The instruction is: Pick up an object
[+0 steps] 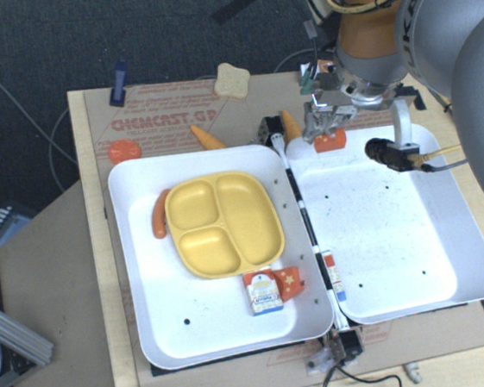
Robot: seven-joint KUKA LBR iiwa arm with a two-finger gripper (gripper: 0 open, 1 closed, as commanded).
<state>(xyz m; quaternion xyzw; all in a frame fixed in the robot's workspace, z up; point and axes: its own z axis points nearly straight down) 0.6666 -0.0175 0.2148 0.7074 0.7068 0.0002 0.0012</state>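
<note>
Where the right shallow white plastic bin [455, 233] reaches eleven o'clock, the metal two-finger gripper [326, 131] hovers over a small orange block [331, 141]; finger state unclear.

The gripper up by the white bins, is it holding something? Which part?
It cannot be told: the gripper hangs right over a small orange-red piece at the right bin's far rim.

A dark, speckled carpeted floor [77, 42] is seen around the bench, and thin grey cables [13, 93] are trailed across it at the upper left. The bench is covered by a flat brown cardboard sheet [164, 119] printed with faded red lettering, which is laid over a tan wooden board [52, 279] that juts out at the left. A ribbed grey metal rail [15, 331] is set at a slant by the lower left edge, and even, soft light is cast over the whole scene.
</note>
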